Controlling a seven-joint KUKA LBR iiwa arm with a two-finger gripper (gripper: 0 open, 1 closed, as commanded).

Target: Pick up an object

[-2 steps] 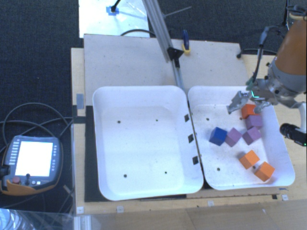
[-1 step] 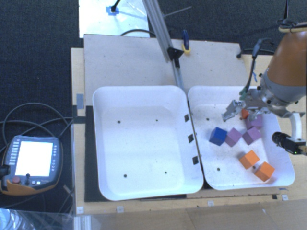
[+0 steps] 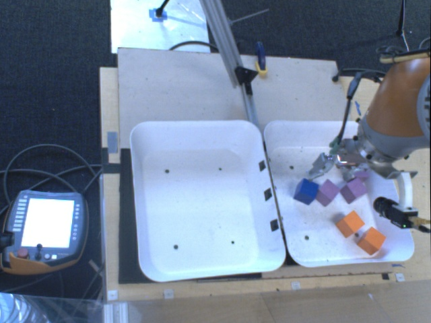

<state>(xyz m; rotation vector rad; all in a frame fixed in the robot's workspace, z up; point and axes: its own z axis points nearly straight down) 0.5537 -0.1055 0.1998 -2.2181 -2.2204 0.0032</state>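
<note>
A: Start at the far left. What lies beside the left bin point(image 3: 145, 200)?

B: A teach pendant point(image 3: 44, 231) with a pale screen, on the dark floor well to the left of that bin, its grey cables looping up behind it.

A: And the left bin itself?

B: White and shallow, with a few small dark holes in its floor. A slanted metal pole point(image 3: 225, 39) runs down from the top of the view toward that bin's upper right corner.

A: Moving on from the left bin?

B: The right bin point(image 3: 323, 258) sits touching its right wall. In it, nearest the left bin, is a blue cube point(image 3: 306, 192). Just right of that are two purple cubes point(image 3: 341, 191), close together. Further right and lower, two orange cubes point(image 3: 360, 232) lie side by side.

A: Where is the gripper point(image 3: 337, 165)?

B: Right of the left bin, low over the right bin, just above the blue and purple cubes. The grey arm with its orange band point(image 3: 401, 106) reaches in from the right.

A: Spread or closed? Holding a cube?

B: Its metal fingers appear spread apart. No cube sits between them; the cubes rest on the bin floor.
</note>
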